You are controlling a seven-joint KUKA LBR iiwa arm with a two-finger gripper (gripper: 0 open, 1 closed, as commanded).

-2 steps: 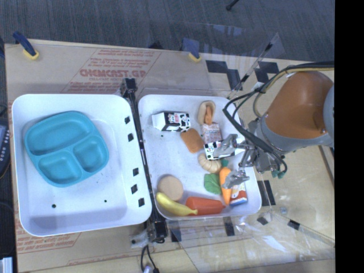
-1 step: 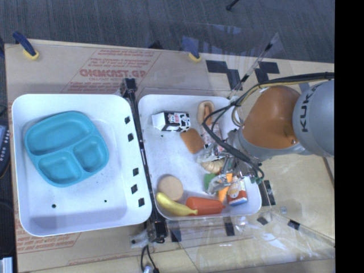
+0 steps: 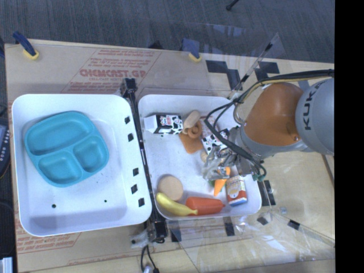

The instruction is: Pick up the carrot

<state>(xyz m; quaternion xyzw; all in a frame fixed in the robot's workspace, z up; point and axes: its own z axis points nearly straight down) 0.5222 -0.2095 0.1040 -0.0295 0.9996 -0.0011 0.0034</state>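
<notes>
The carrot (image 3: 220, 185) is a small orange piece with a green end, lying in the right bin (image 3: 170, 162) near its front right corner. My gripper (image 3: 218, 168) hangs straight over it, low in the bin, and its metal tip covers the carrot's upper end. The grey arm with its orange band (image 3: 272, 118) reaches in from the right and hides the bin's right wall.
Close around the carrot are a red and white carton (image 3: 236, 191), a long orange-red piece (image 3: 205, 205), a banana (image 3: 173, 206) and a beige round item (image 3: 169, 186). Further back lie a cow-print carton (image 3: 165, 124) and a brown pastry (image 3: 192, 133). The left bin (image 3: 68, 209) holds a blue divided tray (image 3: 65, 148).
</notes>
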